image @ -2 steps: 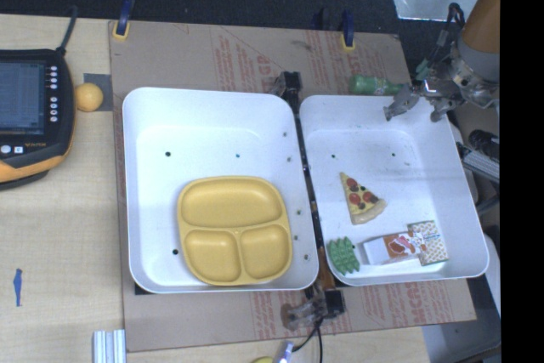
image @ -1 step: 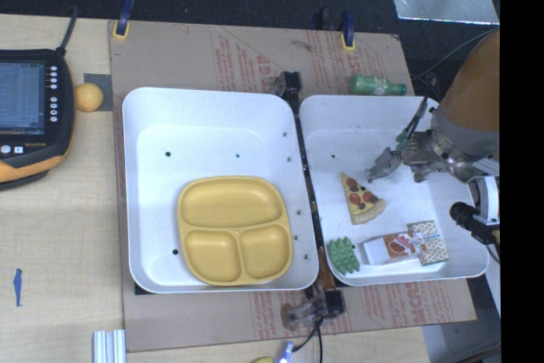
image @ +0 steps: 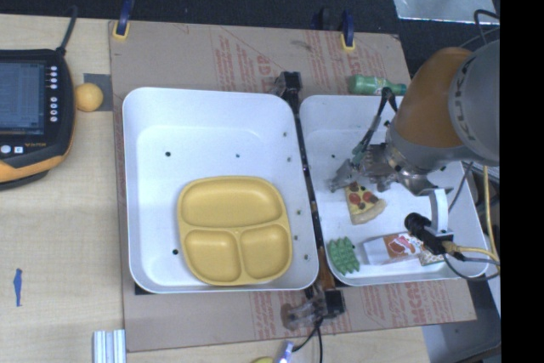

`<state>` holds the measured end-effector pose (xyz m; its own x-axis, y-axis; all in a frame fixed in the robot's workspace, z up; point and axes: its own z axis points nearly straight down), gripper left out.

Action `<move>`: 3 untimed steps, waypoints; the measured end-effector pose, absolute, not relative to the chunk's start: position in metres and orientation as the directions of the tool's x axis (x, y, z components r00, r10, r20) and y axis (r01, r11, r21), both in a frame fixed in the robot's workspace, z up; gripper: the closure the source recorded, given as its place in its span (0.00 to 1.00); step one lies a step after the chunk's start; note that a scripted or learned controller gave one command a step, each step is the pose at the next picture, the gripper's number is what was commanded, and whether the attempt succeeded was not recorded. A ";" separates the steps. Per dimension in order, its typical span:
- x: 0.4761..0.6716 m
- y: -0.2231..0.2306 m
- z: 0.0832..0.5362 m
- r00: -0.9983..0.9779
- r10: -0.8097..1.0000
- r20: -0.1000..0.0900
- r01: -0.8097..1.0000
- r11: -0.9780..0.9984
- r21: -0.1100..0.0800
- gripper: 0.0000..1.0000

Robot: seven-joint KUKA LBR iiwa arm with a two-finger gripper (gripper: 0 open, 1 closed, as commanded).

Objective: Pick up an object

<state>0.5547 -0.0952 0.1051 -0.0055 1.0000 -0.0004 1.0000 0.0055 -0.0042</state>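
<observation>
In the right bin [image: 327, 127] lie a pizza slice toy [image: 364, 203], a green ridged toy [image: 342, 254] at the near left corner, and a white packet with a red label [image: 393, 248] along the near wall. My gripper [image: 364, 170] reaches down into this bin from the right, just above the far edge of the pizza slice. The arm's grey wrist and orange band [image: 429, 110] cover the bin's right part. Nothing shows between the fingers.
The left bin [image: 161, 132] holds a yellow divided plate [image: 235, 229]. A green object [image: 370, 84] lies on the cardboard behind the right bin. A teach pendant [image: 30, 115] and a yellow ball [image: 88, 96] sit at the left.
</observation>
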 end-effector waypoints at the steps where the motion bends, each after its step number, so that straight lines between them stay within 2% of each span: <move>1: 0.547 -0.141 0.092 -0.002 1.000 0.001 1.000 0.002 -0.005 0.00; 2: 0.541 -0.111 0.092 -0.005 1.000 0.000 1.000 0.005 -0.005 0.00; 3: 0.549 -0.130 0.092 -0.003 1.000 0.000 1.000 0.003 -0.002 0.00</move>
<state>0.5492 -0.1304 0.0916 -0.0029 1.0000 -0.0002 1.0000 0.0029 -0.0019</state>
